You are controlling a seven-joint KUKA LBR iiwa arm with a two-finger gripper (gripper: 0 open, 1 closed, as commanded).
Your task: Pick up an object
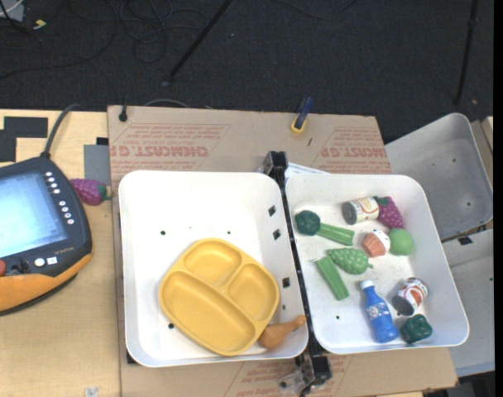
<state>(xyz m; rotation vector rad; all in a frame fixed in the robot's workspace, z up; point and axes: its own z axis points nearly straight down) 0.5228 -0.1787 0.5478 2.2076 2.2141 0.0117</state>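
The right bin (433,222) holds several toy foods: a green broccoli with a long stalk (322,227), a small can (361,210), purple grapes (390,213), an orange-and-white piece (375,242), a green ball (400,241), a leafy green piece (349,260), a green stick (332,278), a blue bottle (379,311), a round white-and-orange toy (411,294) and a dark green piece (416,329). In the left bin (152,205) lies a yellow divided plate (218,294) with a tan drumstick (282,331) at its right edge.
A teach pendant (32,230) with a screen lies on the bench at the left. A purple grape toy (88,190) sits beside it, outside the bins. Cardboard (235,143) lies under both bins. A grey metal sheet (458,172) stands to the right.
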